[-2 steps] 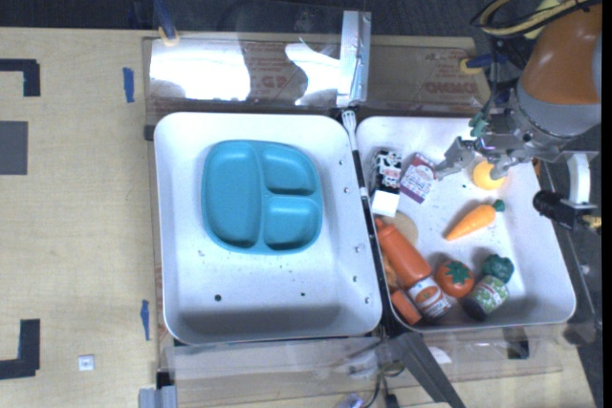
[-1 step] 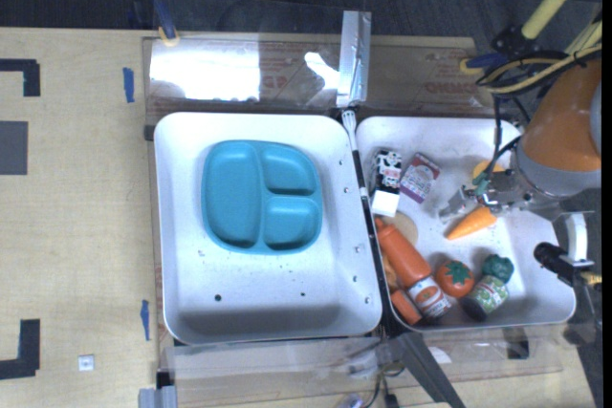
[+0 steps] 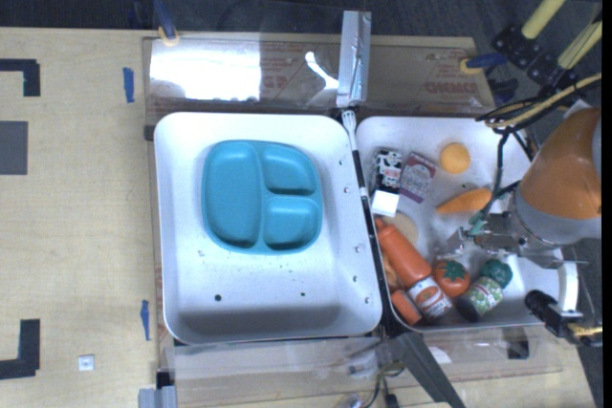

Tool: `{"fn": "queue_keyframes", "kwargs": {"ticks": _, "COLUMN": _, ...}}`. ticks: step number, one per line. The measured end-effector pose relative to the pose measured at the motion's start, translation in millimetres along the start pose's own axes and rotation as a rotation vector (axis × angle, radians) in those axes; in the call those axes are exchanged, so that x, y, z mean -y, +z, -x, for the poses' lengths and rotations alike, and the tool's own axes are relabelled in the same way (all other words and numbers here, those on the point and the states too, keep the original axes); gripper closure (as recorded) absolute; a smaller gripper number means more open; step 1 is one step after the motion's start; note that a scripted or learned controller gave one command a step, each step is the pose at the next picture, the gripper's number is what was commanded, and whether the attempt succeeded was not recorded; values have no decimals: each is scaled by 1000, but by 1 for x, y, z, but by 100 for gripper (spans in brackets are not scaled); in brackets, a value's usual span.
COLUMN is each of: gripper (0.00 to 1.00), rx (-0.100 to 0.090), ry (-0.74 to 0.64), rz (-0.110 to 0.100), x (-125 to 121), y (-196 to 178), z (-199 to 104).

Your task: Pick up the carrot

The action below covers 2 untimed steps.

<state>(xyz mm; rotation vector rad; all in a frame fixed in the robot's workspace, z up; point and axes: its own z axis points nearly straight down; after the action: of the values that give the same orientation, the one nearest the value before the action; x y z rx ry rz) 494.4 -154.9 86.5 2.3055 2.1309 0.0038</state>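
The carrot [image 3: 466, 201], a tapered orange piece, lies in the right white bin [image 3: 421, 131] towards its right side, pointing left. My gripper [image 3: 478, 231] hangs just below the carrot, over the bin's middle right. It sits close above the clutter, and nothing is visibly held in it. The arm's grey wrist and orange band [image 3: 566, 177] cover the bin's right edge.
Around the carrot lie an orange ball [image 3: 455, 158], a purple packet [image 3: 417, 177], a small cow-print carton [image 3: 387, 169], a white cube [image 3: 384, 204], a long red-orange bottle [image 3: 406, 258], a tomato [image 3: 452, 278] and a green jar [image 3: 486, 291]. The left bin [image 3: 191, 282] holds a blue divided plate [image 3: 260, 194].
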Motion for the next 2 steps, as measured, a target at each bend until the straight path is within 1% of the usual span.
{"fn": "queue_keyframes", "kwargs": {"ticks": 1, "gripper": 0, "rx": 2, "ry": -146, "rz": 1, "x": -59, "y": -18, "z": 36}}
{"fn": "queue_keyframes", "kwargs": {"ticks": 2, "gripper": 0, "rx": 2, "ry": -457, "rz": 1, "x": -101, "y": -14, "z": 14}}
